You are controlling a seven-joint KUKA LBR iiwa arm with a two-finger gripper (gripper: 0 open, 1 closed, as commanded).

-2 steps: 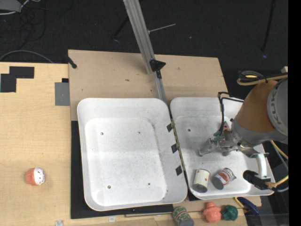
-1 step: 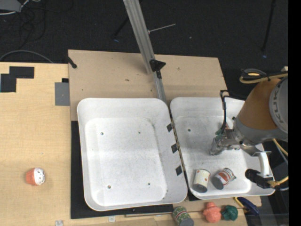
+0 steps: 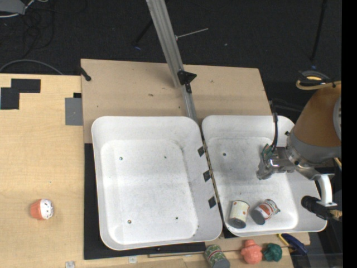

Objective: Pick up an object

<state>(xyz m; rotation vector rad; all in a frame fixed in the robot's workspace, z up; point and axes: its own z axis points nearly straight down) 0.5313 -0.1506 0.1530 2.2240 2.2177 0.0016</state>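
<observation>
White right bin (image 3: 245,144) holds the end effector (image 3: 266,169); its blurred fingers' state is unclear.

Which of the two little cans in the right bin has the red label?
The can with the red label is the one nearer the bin's right side, lying tipped over. The cream-coloured can beside it, toward the divider, has no red.

The grey KUKA arm with its orange band (image 3: 319,119) reaches in from the right edge, its wrist bent downward and leftward. The metallic two-finger gripper (image 3: 266,169) points down and to the left, its tip blurred and small.
</observation>
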